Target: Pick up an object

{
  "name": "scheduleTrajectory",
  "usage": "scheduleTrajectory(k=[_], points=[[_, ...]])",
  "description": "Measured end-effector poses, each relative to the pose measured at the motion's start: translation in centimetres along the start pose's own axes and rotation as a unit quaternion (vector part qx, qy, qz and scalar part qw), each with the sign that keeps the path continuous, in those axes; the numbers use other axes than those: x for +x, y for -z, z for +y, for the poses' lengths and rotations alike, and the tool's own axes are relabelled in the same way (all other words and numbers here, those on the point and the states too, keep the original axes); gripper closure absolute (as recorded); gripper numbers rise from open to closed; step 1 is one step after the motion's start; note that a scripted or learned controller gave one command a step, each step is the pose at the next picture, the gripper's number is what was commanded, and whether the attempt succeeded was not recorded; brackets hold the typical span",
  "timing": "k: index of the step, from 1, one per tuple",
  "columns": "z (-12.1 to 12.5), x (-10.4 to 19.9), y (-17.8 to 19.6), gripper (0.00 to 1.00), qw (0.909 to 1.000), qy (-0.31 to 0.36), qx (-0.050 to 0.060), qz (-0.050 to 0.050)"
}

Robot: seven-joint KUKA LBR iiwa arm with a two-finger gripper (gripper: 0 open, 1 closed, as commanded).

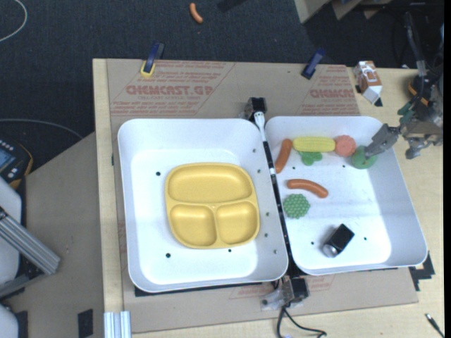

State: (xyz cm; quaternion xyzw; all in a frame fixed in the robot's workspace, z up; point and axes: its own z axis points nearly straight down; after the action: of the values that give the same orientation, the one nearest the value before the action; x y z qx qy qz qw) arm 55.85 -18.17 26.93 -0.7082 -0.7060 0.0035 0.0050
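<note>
Green and rounded, a small toy vegetable [361,160] is lying at the right bin's [394,210] far right corner, with the grey claw [380,141] hanging directly over it; whether its fingers are spread or pressed together cannot be told. Glossy plastic food is sharing that bin: corn [313,144], a carrot [283,155], a sausage [307,186], bumpy broccoli [296,205]. A yellow compartment tray [211,204] is sitting in the left bin [141,189]. The worktop's cardboard [176,86] is reading "CHEMCAST".

Robotics lab – clamped bench [211,83], cables [296,322], carpet [84,20]
</note>
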Motion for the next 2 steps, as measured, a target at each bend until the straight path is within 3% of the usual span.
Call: scheduleTrajectory(k=[1, 2], points=[[0.2, 0.1, 0.7, 0.00, 1.0000, 0.002, -0.006, -0.001], [0.7, 0.3, -5.6, 0.00, 1.0000, 0.001, -0.002, 0.000]])
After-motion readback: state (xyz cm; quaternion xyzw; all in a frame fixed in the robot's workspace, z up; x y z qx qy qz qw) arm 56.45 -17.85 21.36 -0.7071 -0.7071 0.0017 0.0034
